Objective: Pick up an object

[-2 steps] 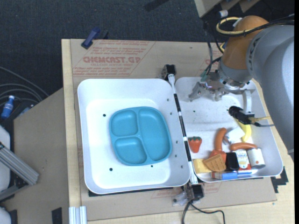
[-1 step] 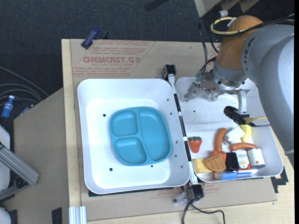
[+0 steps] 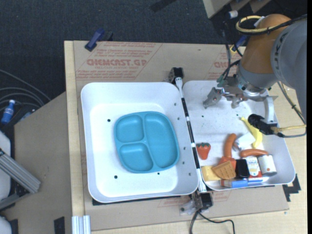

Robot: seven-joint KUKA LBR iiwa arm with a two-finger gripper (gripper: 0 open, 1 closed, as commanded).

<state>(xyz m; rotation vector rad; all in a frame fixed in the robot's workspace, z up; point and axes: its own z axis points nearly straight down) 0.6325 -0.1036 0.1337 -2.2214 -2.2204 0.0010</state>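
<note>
Jaws (image 3: 220, 95) hang over the bare upper part of the right bin (image 3: 204, 123), and from my seat I cannot tell whether they are open or closed; the metal parts blur together under the wrist. Nothing shows between them.

Everything I could pick lies lower in that bin, apart from the jaws. Nearest is a yellow piece (image 3: 254, 132) beside a black part of the arm's gear. Below it sit an orange sausage shape (image 3: 229, 146), a small red and green piece (image 3: 204, 150) near the bin's left wall, a tan cracker (image 3: 223, 170), a black block (image 3: 242, 168), a white tube (image 3: 266, 164) and a blue stick (image 3: 243, 183) along the bottom edge. These are crowded together, several touching or overlapping, so their outlines are hard to separate.

A blue divided plate (image 3: 146, 141) lies in the left bin (image 3: 92, 130). Both bins rest on the counter (image 3: 122, 62). The arm (image 3: 265, 52) is cut off at the right edge.
</note>
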